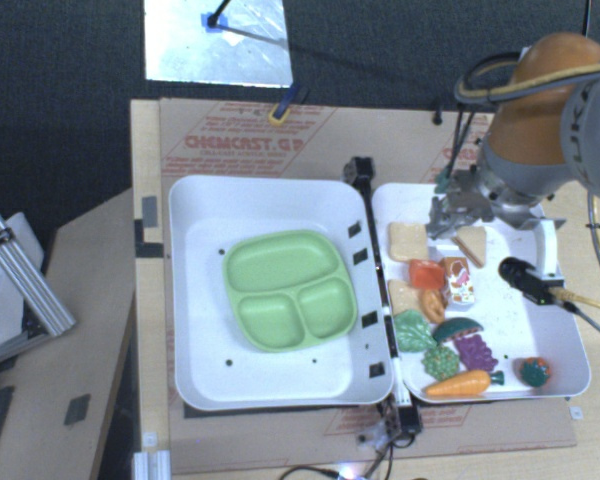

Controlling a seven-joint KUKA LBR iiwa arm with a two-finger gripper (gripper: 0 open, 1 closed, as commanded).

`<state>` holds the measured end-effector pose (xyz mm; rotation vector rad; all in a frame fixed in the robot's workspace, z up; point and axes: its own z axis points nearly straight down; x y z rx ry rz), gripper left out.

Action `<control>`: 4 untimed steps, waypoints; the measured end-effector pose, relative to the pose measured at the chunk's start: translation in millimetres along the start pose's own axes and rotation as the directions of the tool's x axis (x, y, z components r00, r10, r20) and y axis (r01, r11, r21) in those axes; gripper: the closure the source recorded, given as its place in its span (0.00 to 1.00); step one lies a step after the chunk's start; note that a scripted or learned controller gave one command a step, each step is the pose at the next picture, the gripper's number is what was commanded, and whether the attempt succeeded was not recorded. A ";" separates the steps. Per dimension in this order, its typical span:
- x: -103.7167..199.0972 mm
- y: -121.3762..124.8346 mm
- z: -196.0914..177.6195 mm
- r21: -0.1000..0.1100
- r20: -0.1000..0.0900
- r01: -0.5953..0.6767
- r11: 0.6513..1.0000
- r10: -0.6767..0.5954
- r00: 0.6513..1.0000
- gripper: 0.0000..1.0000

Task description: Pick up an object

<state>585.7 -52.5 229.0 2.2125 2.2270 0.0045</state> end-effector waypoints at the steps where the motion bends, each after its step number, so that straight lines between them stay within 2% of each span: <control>1: -3.9 -6.5 -5.2 0.002 0.000 -0.004 1.000 0.004 1.000 1.00; 2: -8.9 -2.7 13.9 0.004 0.001 -0.006 1.000 0.006 1.000 1.00; 3: 3.3 -8.3 0.9 0.002 0.000 -0.001 1.000 0.001 1.000 1.00; 4: -3.9 -6.8 14.3 0.003 0.001 -0.006 1.000 0.006 1.000 1.00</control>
